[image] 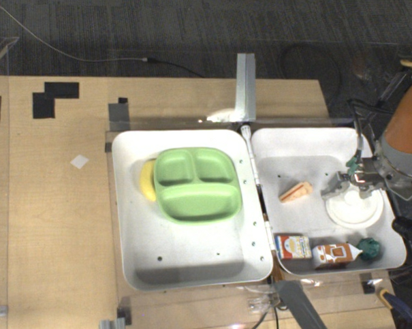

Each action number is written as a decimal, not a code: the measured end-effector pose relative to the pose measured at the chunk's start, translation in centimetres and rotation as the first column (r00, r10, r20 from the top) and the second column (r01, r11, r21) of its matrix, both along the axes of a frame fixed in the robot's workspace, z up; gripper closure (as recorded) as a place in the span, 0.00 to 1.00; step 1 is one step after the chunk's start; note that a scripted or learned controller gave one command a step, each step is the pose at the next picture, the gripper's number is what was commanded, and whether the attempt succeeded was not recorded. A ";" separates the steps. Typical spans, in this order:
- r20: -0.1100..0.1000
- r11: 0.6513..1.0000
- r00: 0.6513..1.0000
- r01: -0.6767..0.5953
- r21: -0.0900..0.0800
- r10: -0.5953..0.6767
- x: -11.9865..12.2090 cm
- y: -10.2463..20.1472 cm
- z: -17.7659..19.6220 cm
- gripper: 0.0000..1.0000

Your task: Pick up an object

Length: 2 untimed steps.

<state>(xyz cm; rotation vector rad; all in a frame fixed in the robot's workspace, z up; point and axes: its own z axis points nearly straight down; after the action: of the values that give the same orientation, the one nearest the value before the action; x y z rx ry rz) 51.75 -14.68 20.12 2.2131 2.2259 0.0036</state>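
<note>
Gripper (344, 182) over the right bin (294, 146), just above the white round lid (356, 210); finger state cannot be told; orange wedge (296, 192) lies left of the lid; brown carton (335, 255) below it.

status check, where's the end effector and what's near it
End effector over right bin, above white round lid. Nothing seen between its fingers. Orange wedge to its left; cartons along the near wall.
</note>
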 end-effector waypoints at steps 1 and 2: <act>0.001 0.990 0.990 -0.142 -0.001 0.142 5.4 5.2 -3.0 0.00; 0.006 0.993 0.993 -0.117 -0.002 0.117 6.5 4.2 -11.3 0.00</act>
<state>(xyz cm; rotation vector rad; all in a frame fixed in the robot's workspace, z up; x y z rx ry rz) 58.26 -10.44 8.81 2.0749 2.3478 0.0094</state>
